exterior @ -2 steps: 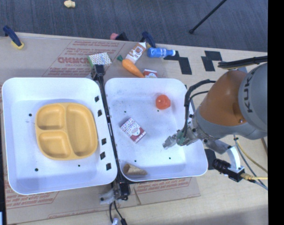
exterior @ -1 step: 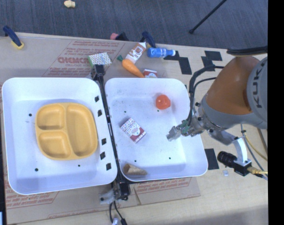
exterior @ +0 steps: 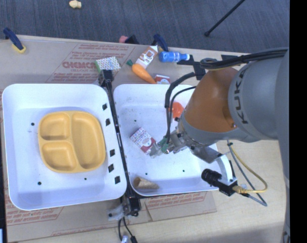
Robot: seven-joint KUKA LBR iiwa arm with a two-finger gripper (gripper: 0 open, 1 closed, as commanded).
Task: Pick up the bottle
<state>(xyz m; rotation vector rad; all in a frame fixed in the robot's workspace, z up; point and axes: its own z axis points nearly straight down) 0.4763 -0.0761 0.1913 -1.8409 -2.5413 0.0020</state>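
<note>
Though 2 bins [exterior: 22, 186], 1 bottle [exterior: 174, 57].

Bright, even overhead light; white bins [exterior: 22, 186] glare slightly, overall softly blurred.

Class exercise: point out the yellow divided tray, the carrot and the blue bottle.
yellow divided tray [exterior: 71, 140], camera view, central ridge between compartments.
carrot [exterior: 143, 73], camera view, middle of its orange body.
blue bottle [exterior: 169, 57], camera view, middle of its body.
</note>
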